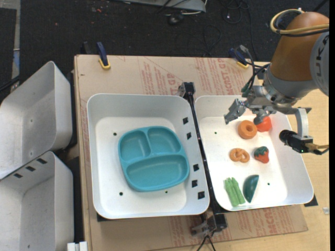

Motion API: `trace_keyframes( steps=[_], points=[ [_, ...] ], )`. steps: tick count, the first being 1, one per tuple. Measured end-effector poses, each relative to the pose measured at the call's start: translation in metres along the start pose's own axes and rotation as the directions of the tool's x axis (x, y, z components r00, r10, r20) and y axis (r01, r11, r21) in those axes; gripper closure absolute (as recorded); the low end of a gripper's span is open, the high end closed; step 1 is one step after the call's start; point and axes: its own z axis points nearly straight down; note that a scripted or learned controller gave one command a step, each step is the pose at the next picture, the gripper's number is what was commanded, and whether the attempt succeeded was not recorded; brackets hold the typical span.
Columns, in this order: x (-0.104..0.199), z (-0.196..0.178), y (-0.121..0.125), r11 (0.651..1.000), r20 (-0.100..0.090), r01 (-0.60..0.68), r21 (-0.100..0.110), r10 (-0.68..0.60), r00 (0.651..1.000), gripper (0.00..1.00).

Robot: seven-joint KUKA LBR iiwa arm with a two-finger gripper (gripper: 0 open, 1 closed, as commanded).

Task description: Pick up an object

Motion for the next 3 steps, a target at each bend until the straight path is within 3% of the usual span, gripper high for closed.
trace_keyframes(
  steps=[2, 3],
  points=[
    [-0.003, 0.118, -0.017, 1.0, -0.001, 0.0, 0.001, 0.0, 1.0, 0.0],
    [-0.003, 0.104, -0.015, 1.0, 0.0, -0.002, -0.007, 0.002, 1.0, 1.0]
  ],
)
